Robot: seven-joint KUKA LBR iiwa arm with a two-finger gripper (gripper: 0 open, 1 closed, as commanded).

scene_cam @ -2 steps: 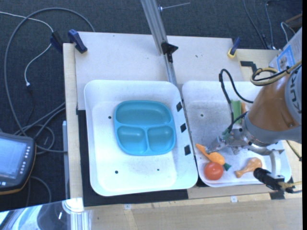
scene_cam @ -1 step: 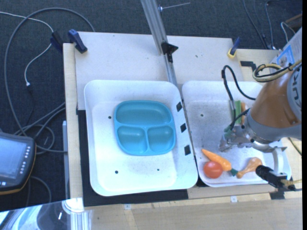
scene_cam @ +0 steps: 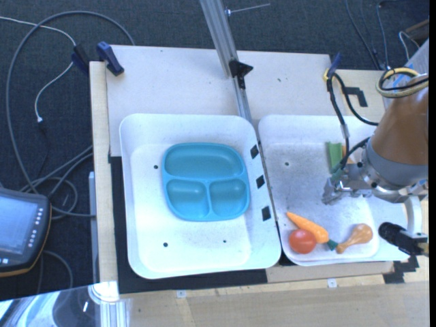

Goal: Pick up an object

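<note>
Right bin (scene_cam: 300, 131) holds carrot (scene_cam: 306, 225), lying diagonally, tip upper-left; gripper (scene_cam: 332, 191) state unclear.

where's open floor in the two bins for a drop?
Left bin: bare strips around the blue divided plate, widest along the near edge. Right bin: bare far-left patch beside the green object. Crowded near edge: carrot, tomato, tan gourd-like toy, gripper.

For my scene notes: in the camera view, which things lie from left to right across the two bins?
Blue divided plate → carrot → green block → tan toy drumstick.
</note>
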